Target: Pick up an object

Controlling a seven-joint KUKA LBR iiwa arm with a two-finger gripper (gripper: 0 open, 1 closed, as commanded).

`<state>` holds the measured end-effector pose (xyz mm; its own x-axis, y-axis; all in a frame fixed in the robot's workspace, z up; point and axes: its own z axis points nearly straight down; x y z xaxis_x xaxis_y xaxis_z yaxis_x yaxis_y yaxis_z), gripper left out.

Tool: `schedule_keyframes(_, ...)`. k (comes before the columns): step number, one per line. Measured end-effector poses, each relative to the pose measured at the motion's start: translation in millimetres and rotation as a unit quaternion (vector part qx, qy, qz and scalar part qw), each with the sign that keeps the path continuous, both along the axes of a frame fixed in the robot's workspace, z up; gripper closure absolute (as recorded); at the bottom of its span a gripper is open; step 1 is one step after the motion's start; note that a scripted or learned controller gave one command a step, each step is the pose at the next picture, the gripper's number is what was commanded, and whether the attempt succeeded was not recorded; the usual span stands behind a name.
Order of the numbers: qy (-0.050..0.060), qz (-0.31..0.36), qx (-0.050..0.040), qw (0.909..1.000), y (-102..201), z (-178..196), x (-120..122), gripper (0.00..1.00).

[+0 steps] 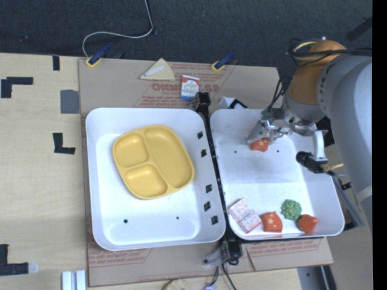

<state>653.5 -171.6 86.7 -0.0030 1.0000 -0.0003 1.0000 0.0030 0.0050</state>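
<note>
While the gripper (265, 136) sits low over the upper part of the right bin (266, 174), a small red object (260, 144) shows right at its fingertips, touching or nearly so. Whether the fingers are clamped on that piece or merely hovering against it I cannot tell, since the wrist hides the gap. Judging by this, the pick is at the grasp stage: the reach is done, but closing firmly and lifting clear are yet to be confirmed. Along that bin's near edge lie a patterned card packet (243, 214), a red wedge (272, 222), a green broccoli-like piece (291, 208) and a red round item (307, 223), all untouched. Beside the right bin, the left bin (103, 222) holds a yellow divided plate (152, 161).
</note>
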Motion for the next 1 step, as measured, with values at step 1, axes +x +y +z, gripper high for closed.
schedule_keyframes(1,0.002,0.000,0.0004,1.0000,82.7,98.3,-27.6,1.00)
